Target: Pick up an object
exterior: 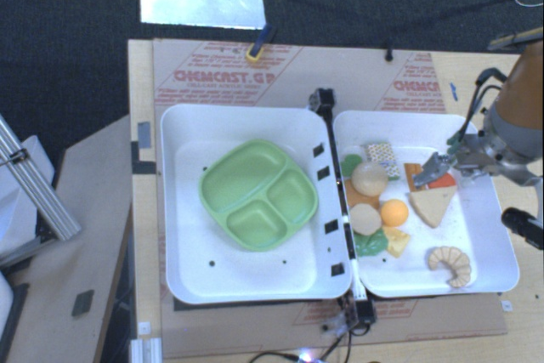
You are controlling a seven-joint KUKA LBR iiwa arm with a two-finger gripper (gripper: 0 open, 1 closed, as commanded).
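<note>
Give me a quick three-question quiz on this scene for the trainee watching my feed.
1. True or false: the green divided tray lies in the left bin.
2. Which item lies nearest the right bin's front edge: A) orange ball, B) croissant, C) cheese wedge?
3. Over which bin does the gripper hang?

Key: 1 true; 2 B; 3 the right bin, above the cheese wedge's far end.

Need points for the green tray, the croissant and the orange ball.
green tray [223,183]: camera view, on its left rim.
croissant [451,263]: camera view, middle of its curved body.
orange ball [393,212]: camera view, centre of its top.
</note>
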